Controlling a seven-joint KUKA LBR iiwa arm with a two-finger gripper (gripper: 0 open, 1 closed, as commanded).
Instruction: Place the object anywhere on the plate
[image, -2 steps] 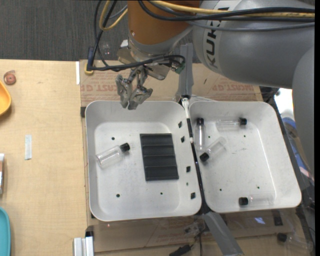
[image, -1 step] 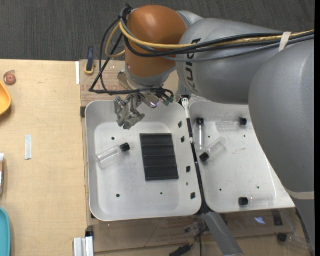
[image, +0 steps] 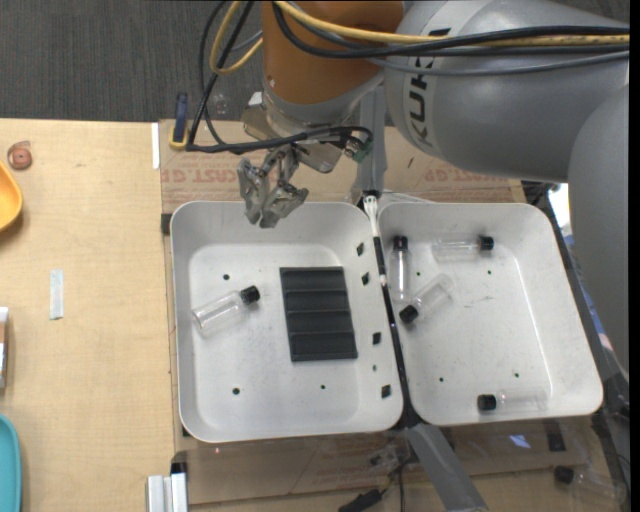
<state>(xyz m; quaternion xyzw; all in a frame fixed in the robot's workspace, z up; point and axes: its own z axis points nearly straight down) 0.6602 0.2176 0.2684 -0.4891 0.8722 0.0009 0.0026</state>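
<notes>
A black ribbed plate (image: 318, 313) lies flat in the middle of the left bin (image: 200, 400). To its left rests a clear vial with a black cap (image: 226, 306), lying on its side about a hand's width from the plate. My gripper (image: 267, 216) hangs over the back rim of the left bin, behind and to the left of the plate. Its fingertips meet and I see nothing between them. It is well apart from the vial and the plate.
The right bin (image: 560, 380) holds several clear black-capped vials: two near its left wall (image: 401, 266) (image: 424, 298), one at the back (image: 462, 247), one at the front (image: 508, 402). The arm's grey body and cables fill the upper right. A wooden bench top lies to the left.
</notes>
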